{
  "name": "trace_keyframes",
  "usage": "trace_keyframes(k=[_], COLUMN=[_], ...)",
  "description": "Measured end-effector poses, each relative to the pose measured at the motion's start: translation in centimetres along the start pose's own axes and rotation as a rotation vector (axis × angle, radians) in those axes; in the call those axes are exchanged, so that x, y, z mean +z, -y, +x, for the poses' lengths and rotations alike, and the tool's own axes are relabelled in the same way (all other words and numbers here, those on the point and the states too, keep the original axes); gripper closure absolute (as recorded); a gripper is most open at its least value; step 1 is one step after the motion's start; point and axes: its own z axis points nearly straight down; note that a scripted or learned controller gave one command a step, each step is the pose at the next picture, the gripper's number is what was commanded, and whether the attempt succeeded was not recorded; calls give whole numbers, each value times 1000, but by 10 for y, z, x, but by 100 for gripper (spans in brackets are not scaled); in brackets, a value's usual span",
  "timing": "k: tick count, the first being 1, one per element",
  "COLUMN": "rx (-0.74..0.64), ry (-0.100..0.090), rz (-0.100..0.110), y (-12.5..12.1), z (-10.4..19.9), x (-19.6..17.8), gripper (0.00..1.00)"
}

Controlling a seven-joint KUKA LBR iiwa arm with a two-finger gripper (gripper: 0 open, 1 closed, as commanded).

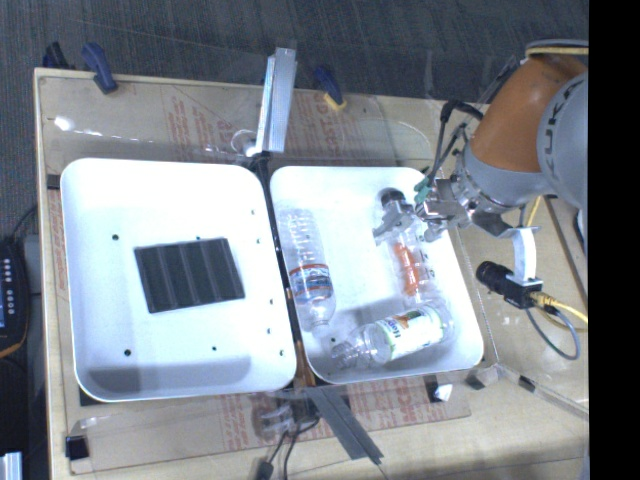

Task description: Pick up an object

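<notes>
Gripper (pixel 400 223) over the right bin's (pixel 345 183) far right side; whether the jaws stand wide or narrow cannot be told; orange-labelled bottle (pixel 410 266) just beneath; 2 more bottles, blue-labelled (pixel 308 273) and green-labelled (pixel 395 336), nearby; left bin (pixel 100 198) holds a dark ribbed tray (pixel 189 273).

Fixed above the bench (pixel 520 368), looking down at a slant from moderate height, taking in both white bins (pixel 80 268) side by side, with the arm (pixel 530 118) entering at right.

Grey arm (pixel 530 118) reaching from right, wrist bent down-left.
</notes>
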Motion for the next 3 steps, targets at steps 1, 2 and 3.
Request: trace_keyframes(k=[1, 2, 3], rx=[-143, -153, -163], ry=[1, 18, 10], rz=[-2, -19, -14], y=[-19, -10, -10], z=[53, 89, 94], x=[80, 127, 118], gripper=[0, 0, 100])
